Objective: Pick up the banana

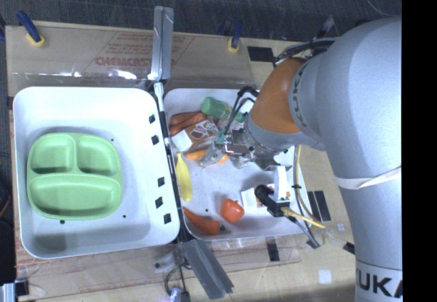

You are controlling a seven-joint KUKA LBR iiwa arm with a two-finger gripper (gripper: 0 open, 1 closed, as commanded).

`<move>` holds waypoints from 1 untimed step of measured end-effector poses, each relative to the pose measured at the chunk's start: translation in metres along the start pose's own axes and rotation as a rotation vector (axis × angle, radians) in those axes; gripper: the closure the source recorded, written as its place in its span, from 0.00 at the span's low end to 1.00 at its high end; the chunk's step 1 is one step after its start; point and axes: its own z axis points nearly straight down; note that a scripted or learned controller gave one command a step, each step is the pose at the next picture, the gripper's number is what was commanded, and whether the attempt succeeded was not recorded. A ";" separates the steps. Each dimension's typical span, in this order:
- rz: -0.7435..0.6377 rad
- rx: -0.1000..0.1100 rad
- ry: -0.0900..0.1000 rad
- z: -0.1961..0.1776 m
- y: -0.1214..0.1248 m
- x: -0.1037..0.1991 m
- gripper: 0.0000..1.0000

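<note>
Gripper [229, 150] sits low in right bin [287, 225] among packaged items; its grip state can't be made out. Banana [184, 179] lies just left of it, along the bin's left wall. "KUKA" readable on arm base [379, 283]. Green divided tray [74, 173] in left bin [82, 99].

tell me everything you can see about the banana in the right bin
The banana is a small, plain yellow, slightly curved piece with a smooth, plastic-looking skin, likely a toy. It lies flat on the floor of the right bin, running lengthwise along the bin's left wall and close against it. Its upper tip points toward the orange pieces above it; its lower end stops short of the red-orange pepper-like item. Nothing rests on it, and the claw is off to its right, apart from it.
</note>
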 end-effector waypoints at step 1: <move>-0.004 0.002 0.001 0.001 -0.054 0.021 0.00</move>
